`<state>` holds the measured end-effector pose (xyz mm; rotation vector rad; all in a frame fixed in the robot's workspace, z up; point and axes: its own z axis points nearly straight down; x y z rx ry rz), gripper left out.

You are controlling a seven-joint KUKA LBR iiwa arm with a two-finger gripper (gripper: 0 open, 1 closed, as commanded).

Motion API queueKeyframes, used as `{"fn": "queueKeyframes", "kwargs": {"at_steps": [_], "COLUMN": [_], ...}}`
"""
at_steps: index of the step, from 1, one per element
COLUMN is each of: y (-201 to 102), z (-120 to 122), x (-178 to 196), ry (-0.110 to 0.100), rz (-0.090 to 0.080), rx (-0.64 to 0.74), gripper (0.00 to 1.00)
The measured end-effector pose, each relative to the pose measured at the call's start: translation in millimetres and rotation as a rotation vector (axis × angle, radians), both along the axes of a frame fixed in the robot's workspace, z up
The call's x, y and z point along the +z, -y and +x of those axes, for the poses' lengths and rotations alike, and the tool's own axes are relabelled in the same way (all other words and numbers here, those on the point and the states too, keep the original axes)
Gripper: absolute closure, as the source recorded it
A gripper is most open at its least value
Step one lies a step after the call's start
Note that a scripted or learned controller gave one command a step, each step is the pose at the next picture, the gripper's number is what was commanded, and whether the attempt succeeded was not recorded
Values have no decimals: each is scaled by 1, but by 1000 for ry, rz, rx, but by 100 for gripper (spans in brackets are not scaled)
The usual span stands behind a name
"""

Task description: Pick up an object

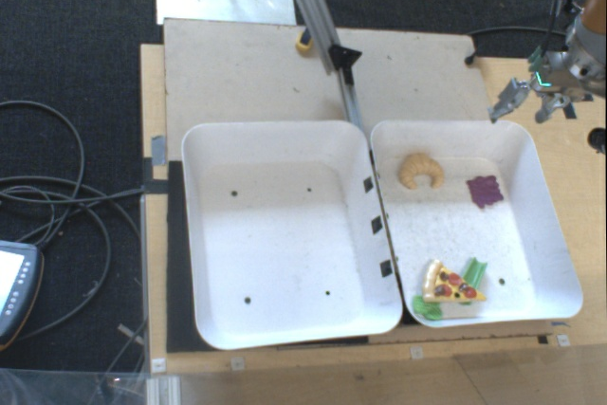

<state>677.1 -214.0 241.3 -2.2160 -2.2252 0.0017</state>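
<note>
Hovering with the tool [531, 101] spread apart and gripping nothing, just beyond the far right corner of the right bin [548, 194]. Waiting inside that bin: croissant [420, 171] and purple piece [485, 191] nearest, pizza slice [452, 284] with green bits at the near wall. Leaving the whole pick undone, judging by this. Getting cut off at the frame edge: the arm above the wrist.

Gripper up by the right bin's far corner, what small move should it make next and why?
Probably swing inward and down toward the purple piece. The gripper hangs open, holding nothing, beyond the right bin rim; that piece lies nearest, apart from the croissant.
</note>
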Motion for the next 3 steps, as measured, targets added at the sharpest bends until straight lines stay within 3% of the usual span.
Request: {"fn": "queueKeyframes", "kwargs": {"at_steps": [1,3], "y": [0,-5], "z": [1,0], "x": [3,-83], "ry": [4,1], "rz": [-2,-1], "rx": [3,0], "gripper": [0,0]}}
